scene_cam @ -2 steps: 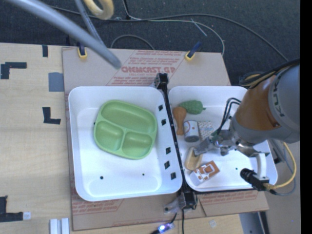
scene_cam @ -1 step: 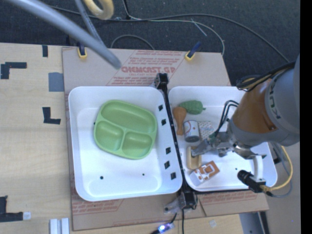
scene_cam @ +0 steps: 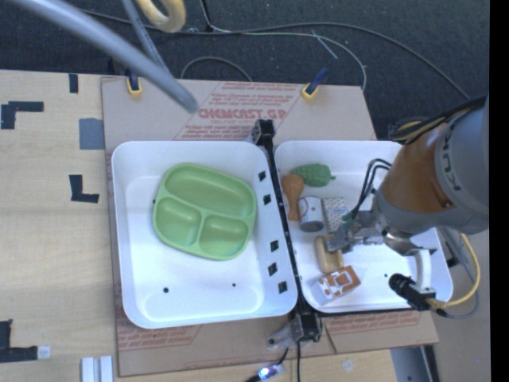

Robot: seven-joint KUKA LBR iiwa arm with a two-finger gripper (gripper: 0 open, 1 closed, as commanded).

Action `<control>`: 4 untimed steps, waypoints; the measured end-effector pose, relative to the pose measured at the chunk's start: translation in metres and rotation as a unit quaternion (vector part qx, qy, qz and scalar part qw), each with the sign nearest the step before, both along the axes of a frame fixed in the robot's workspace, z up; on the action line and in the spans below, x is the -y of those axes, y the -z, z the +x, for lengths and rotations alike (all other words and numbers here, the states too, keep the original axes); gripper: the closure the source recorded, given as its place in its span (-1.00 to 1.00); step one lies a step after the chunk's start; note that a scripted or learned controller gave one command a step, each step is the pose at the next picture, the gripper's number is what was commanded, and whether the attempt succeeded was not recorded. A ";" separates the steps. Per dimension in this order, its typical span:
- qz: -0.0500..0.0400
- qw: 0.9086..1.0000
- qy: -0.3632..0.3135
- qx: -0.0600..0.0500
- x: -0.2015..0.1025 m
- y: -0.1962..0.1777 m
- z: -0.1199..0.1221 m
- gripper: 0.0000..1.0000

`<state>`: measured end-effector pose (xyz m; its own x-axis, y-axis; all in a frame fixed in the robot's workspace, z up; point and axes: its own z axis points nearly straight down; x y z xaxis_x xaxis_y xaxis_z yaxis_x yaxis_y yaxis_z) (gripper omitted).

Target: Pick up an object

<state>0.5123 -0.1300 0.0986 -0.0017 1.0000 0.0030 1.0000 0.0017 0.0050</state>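
Down over the right bin (scene_cam: 413, 153) hangs the pincer (scene_cam: 340, 241), low among the small things heaped at that bin's left side — whether it is released or clenched I cannot tell, since the wrist and a loop of black cable (scene_cam: 370, 183) crowd it from above. It sits just above a tan, roll-shaped piece (scene_cam: 325, 255), and nothing can be seen caught in it. The arm (scene_cam: 433, 177) comes in from the right, its orange band broad and matte over smooth grey casing, bent down steeply — likely so the pincer can drop straight onto the cluster.

That cluster is the task's choice of things: a green, rounded lump (scene_cam: 312, 173) at the far side, an orange carrot-like piece (scene_cam: 293, 191) leaning along the divider, a small grey-white cylinder (scene_cam: 310, 212), the tan piece, and nearest, a white and orange box-like item (scene_cam: 337, 282). All look like light plastic toys, crowded close, some touching.

In the left bin (scene_cam: 127, 237) lies a pale green divided plate (scene_cam: 205, 212), glossy, with three shallow wells, well apart from the pincer. Both bins rest on a cardboard sheet (scene_cam: 238, 114) on the wooden counter (scene_cam: 48, 213).
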 end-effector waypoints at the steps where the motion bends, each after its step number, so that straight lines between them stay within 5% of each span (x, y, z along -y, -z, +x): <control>1: -0.002 1.000 0.000 -0.001 -0.004 -0.062 0.000 1.00; 3: -0.002 1.000 0.000 0.000 -0.008 -0.167 0.022 1.00; 4: -0.001 1.000 -0.002 -0.004 -0.070 -0.154 0.035 1.00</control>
